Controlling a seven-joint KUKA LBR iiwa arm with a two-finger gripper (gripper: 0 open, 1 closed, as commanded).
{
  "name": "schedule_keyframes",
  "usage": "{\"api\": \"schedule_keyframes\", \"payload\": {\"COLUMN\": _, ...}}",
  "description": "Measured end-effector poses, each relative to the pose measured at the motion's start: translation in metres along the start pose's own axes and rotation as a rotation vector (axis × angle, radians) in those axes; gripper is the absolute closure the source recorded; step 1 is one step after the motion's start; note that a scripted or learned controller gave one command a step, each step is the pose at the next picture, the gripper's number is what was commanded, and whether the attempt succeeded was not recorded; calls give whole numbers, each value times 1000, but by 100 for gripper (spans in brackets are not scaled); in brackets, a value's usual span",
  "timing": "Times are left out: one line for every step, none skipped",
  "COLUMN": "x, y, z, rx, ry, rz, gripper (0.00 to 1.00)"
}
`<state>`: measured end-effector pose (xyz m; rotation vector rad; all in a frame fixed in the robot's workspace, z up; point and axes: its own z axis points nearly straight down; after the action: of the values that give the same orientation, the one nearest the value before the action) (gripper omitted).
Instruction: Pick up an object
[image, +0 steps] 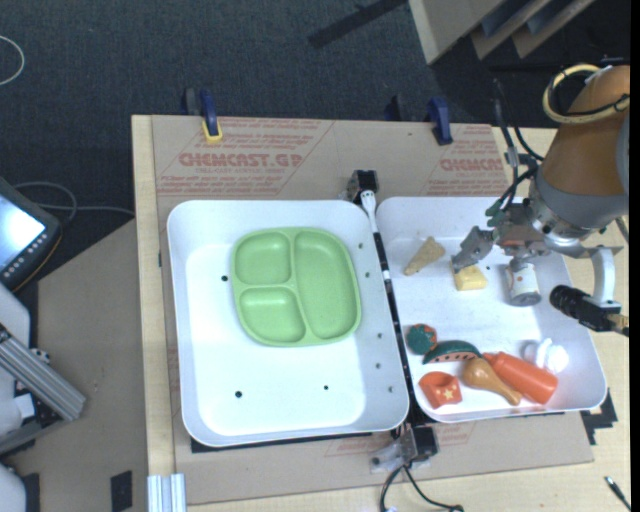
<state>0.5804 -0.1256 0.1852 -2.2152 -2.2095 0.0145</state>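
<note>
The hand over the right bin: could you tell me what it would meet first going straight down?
Probably the yellow cheese block just below the hand, though height above it is unclear from this slanted view.

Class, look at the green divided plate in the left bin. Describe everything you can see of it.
The green divided plate is pale green, looks like smooth plastic, and is a rounded rectangle with a raised rim. Ridges split it into three compartments: two smaller ones on the view's left, one above the other, and one long one on the right. Nothing lies in any of them. It lies flat, right side up, slightly turned, in the upper middle of the left bin, touching just the bin floor.
</note>
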Motion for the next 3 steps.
{"api": "schedule_keyframes", "payload": {"x": 0, "y": 3, "z": -9, "rx": -15, "ry": -2, "rz": -3, "gripper": 0}}
{"api": "schedule_keyframes", "payload": {"x": -10, "y": 1, "z": 44, "rx": -11, "ry": -1, "rz": -2, "gripper": 0}}
{"api": "schedule_keyframes", "payload": {"x": -9, "y": 1, "z": 96, "rx": -11, "ry": -1, "rz": -2, "gripper": 0}}
